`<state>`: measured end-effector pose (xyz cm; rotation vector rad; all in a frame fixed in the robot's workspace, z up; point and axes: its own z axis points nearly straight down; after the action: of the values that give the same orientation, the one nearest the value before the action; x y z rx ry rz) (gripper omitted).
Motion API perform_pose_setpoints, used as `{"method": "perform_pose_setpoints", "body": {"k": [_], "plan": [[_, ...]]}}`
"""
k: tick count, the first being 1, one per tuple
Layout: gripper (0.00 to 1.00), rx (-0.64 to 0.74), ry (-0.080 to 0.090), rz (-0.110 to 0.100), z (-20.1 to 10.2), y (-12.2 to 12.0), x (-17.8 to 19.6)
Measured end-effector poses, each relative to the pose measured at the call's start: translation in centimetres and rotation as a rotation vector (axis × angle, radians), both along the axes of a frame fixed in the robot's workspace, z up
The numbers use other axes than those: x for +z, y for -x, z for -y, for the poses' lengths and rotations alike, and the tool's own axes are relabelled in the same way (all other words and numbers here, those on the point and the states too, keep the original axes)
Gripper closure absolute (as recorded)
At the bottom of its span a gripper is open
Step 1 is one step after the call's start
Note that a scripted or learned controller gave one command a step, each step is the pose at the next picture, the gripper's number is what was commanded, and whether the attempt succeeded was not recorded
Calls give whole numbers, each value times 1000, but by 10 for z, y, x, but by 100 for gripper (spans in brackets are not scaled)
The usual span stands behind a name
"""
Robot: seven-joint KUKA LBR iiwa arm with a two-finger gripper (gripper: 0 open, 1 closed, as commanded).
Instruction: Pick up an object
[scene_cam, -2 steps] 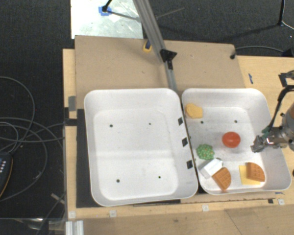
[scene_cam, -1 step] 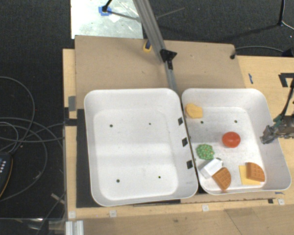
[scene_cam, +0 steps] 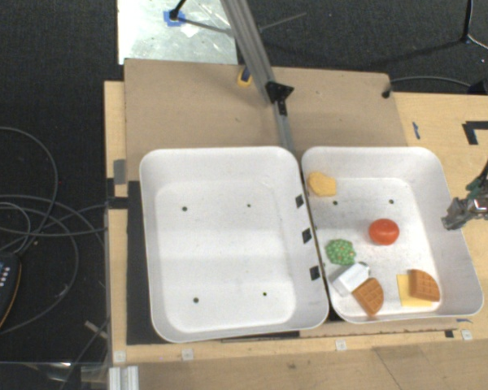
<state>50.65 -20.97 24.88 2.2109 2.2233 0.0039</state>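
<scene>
Nearest the lens, along the right shallow white bin (scene_cam: 439, 177)'s front wall: orange-brown waffle wedge (scene_cam: 369, 296), small white block (scene_cam: 350, 277) touching it, and a second waffle piece (scene_cam: 423, 283) lying on a yellow slab (scene_cam: 410, 295). Further back — green knobbly ball (scene_cam: 340, 251), red round tomato-like object (scene_cam: 383, 231), yellow lump (scene_cam: 323, 185) in the far-left corner. Left white bin (scene_cam: 220, 242) alongside. Grey two-finger gripper (scene_cam: 457, 216) sits at the right bin's right rim, apart from every object — too small and blurred to tell whether it is parted or closed.

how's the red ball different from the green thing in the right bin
The red ball is plain red and smooth; the green thing is speckled and bumpy. The ball lies apart from other items, nearer the bin's middle; the green thing sits by the left wall, close to a white block. Both are small and roundish.
</scene>
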Motion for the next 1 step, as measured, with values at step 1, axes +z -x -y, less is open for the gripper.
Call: {"method": "perform_pose_setpoints", "body": {"k": [1], "plan": [[100,5,-3,-3,-44,-20,-10]]}}
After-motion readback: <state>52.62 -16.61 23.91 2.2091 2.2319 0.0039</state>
